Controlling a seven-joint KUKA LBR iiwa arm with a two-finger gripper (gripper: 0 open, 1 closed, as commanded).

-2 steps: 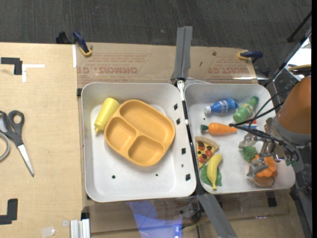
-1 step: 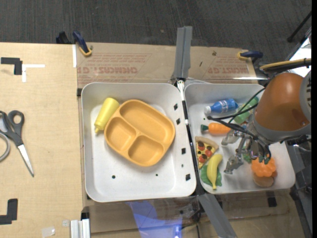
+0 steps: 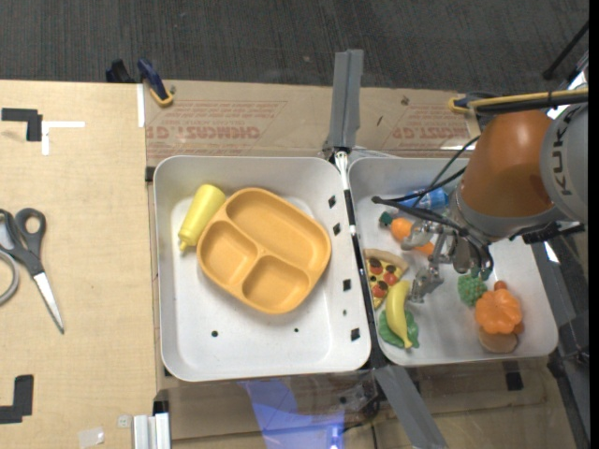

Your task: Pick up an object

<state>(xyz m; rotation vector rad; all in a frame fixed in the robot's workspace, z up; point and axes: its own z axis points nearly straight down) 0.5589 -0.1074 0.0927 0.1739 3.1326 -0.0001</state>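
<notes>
The right bin (image 3: 456,351) holds several toy foods: a pizza slice (image 3: 383,271), a yellow banana (image 3: 398,309) lying on a green piece (image 3: 401,338), broccoli (image 3: 471,289), an orange pepper (image 3: 498,311), a small orange piece (image 3: 401,227) and a blue item (image 3: 432,197). My gripper (image 3: 427,274) hangs low over the middle of this bin, just right of the pizza slice and above the banana's top end, with the broccoli to its right. Nothing can be seen in its grasp. The arm's orange band (image 3: 505,162) covers the bin's back right part.
In the left bin (image 3: 168,288) lie an orange divided plate (image 3: 264,249) and a yellow bottle (image 3: 199,213). A grey post (image 3: 345,101) stands behind the wall shared by the bins. Scissors (image 3: 33,251) rest on the wooden bench at far left.
</notes>
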